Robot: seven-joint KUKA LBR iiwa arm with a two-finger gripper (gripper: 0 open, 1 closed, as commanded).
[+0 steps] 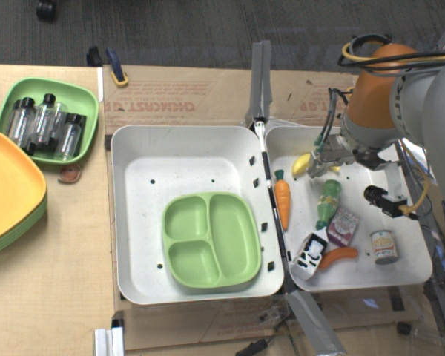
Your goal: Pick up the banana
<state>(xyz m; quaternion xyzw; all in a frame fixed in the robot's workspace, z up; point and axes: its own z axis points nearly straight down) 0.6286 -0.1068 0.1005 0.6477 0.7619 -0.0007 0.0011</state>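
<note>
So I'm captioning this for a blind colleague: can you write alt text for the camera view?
A grey and orange robot arm's gripper hangs over a banana in the right white bin, beside a carrot and a green bottle. The left bin holds a green divided tray.

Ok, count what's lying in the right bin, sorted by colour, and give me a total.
Yellow: 1, the banana
Orange: 2, the carrot and the orange piece
Green: 1, the bottle
Purple: 1, the packet
Other: 2, the can and the black-and-white item
Total: 7
</note>
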